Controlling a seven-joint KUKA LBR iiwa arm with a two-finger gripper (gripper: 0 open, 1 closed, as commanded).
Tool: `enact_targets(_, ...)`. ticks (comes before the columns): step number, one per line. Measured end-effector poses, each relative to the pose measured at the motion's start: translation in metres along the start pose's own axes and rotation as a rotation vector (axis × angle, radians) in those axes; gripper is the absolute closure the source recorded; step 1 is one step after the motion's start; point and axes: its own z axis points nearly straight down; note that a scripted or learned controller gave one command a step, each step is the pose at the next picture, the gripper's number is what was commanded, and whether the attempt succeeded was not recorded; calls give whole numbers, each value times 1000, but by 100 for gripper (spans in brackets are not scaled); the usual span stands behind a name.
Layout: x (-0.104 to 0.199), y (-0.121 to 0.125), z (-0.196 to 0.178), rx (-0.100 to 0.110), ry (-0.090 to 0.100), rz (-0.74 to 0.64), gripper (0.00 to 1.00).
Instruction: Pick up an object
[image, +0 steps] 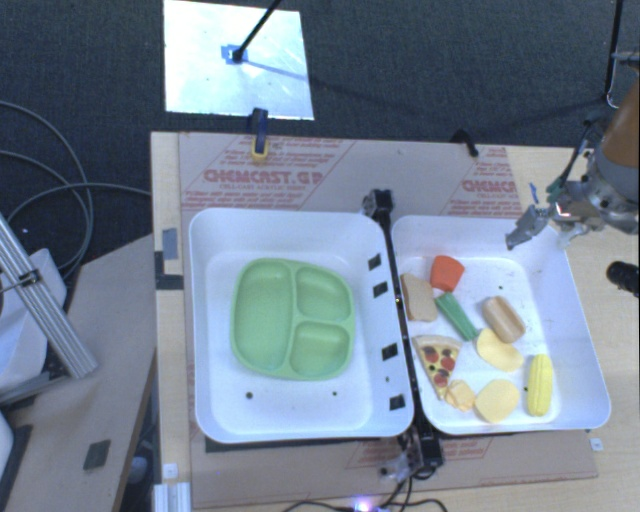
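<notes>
The right bin holds several toy foods: a red pepper, a toast slice, a green cucumber, a hot dog bun, a pizza slice, a corn cob and yellow pieces. My gripper hangs above the bin's far right corner, well apart from the food. The pepper and the bun lie nearest to it. Nothing shows in its grasp.
The left bin carries a green divided plate. A black hinge strip runs between the bins. Cardboard lies under both bins. Cables and a metal rail stand off the bench at left.
</notes>
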Motion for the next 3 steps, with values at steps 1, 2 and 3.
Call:
enact_targets(1, -5, -81, 86, 13, 4, 5, 0)
enact_targets(2, 13, -110, 121, -2, 0, -1, 0)
enact_targets(3, 52, -77, 93, -3, 0, -5, 0)
